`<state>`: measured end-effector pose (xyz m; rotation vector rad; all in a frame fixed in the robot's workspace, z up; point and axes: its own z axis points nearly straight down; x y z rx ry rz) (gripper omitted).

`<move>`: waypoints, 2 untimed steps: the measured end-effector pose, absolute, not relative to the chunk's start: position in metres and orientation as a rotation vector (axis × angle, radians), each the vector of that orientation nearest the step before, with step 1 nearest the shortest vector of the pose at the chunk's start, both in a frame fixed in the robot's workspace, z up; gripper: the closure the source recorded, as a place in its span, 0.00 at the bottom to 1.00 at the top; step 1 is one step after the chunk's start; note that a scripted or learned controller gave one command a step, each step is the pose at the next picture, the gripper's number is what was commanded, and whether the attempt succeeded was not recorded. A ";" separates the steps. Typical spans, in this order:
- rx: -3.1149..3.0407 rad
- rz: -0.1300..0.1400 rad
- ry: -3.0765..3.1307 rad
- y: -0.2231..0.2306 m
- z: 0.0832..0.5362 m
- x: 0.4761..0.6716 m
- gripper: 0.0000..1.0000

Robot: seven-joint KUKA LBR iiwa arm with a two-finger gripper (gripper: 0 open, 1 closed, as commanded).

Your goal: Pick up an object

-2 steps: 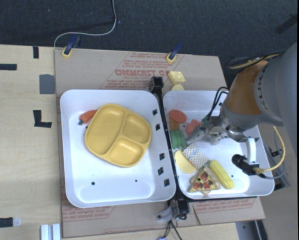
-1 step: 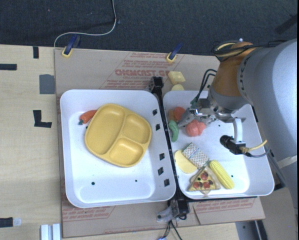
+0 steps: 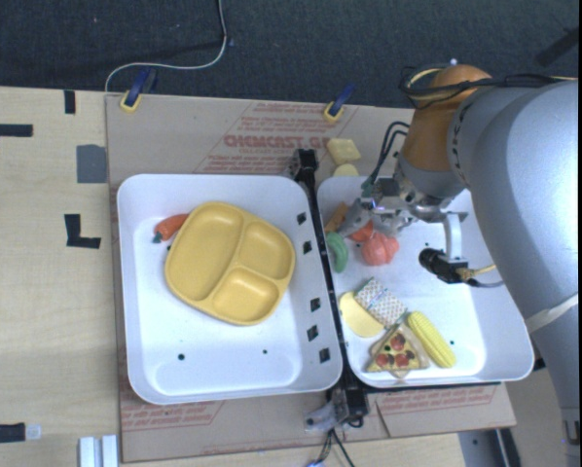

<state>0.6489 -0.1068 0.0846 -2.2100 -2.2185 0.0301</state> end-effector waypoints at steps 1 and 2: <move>-2.222 0.009 -2.222 -0.105 0.095 0.651 1.00; -2.214 -0.011 -2.233 -0.030 0.191 0.638 1.00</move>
